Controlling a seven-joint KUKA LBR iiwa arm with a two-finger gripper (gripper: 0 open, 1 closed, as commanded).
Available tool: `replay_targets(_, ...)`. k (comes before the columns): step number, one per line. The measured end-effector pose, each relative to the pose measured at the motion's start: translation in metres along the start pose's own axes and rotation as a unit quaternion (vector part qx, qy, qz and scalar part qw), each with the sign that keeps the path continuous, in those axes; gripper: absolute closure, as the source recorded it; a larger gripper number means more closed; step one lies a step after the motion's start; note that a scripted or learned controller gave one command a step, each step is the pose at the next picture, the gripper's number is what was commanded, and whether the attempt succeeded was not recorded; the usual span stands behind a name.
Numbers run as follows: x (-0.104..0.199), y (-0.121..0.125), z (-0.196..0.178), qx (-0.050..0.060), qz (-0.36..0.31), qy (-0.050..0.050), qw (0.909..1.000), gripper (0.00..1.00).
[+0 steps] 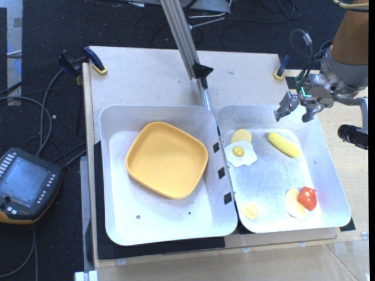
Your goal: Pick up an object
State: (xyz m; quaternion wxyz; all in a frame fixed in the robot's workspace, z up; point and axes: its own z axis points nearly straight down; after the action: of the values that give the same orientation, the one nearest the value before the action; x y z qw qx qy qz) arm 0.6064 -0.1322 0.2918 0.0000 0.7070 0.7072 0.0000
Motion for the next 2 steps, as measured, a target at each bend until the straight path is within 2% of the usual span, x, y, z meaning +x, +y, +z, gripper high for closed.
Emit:
replay_targets(1, 0.0, 0.0, 0.0, 0.0, 0.0, 0.0, 1.0, 0.0)
replay_targets(2, -0.004, 0.003, 0.045, 0.002, 0.0, 0.0, 1.0, 0.0)
